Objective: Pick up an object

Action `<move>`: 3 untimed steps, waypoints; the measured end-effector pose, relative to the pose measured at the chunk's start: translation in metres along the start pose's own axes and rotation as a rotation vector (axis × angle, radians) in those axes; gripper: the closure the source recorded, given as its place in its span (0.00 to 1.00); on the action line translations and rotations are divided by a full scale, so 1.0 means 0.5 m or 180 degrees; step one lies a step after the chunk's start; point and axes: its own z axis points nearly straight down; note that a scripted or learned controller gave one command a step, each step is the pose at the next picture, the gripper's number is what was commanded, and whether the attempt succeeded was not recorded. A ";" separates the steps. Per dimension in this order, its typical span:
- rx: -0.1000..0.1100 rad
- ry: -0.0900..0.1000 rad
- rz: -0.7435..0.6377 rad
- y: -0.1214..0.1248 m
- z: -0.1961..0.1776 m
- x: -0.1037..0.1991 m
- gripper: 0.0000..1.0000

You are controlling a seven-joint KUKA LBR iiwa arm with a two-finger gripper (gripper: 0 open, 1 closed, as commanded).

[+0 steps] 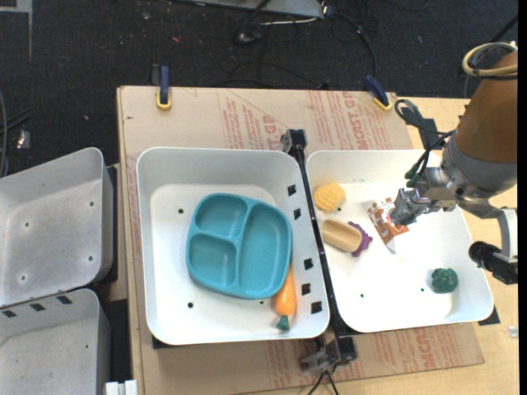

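The right bin holds several small objects. A red and white packet lies near its middle. My gripper hangs right at the packet's right edge, low over the bin floor, reaching in from the right. To the packet's left sits a tan bread roll with a purple piece against it. A yellow ridged piece lies at the back left. A dark green lump rests near the front right corner.
The left bin bears a blue divided plate and an orange carrot at its front right. A black divider runs between the bins. White panels lie off the bench's left.
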 end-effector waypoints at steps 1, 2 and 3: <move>0.0010 0.0001 -0.0003 -0.001 0.003 0.122 1.00; 0.0005 0.0002 -0.0006 0.021 0.002 0.243 1.00; 0.0003 0.0000 -0.0005 0.038 -0.001 0.347 1.00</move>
